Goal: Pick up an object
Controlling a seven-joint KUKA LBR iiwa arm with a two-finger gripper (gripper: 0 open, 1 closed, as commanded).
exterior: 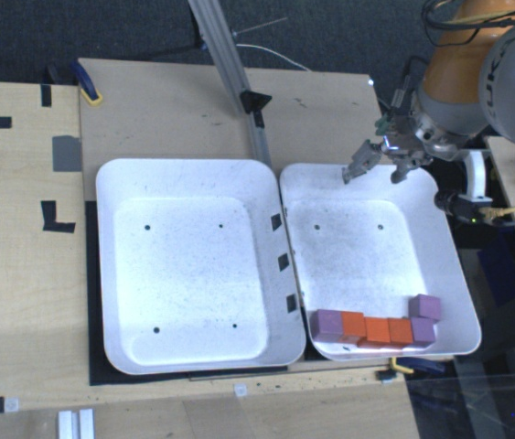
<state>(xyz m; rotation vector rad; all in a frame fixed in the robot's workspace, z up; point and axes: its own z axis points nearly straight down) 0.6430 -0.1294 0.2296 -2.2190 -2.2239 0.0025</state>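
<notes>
Reaching for the blocks (378, 326), we see them packed against the right bin's (348, 245) near wall, far from our pincer (374, 162), its fingers apart; crowding could spoil any grasp.

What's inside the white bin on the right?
In the right bin, purple and orange blocks sit bunched along its near edge, one purple block a little behind the row. Whether more blocks lie under them cannot be seen.

Arm from the right, hand (373, 168) low, fingers spread, nothing between.
</notes>
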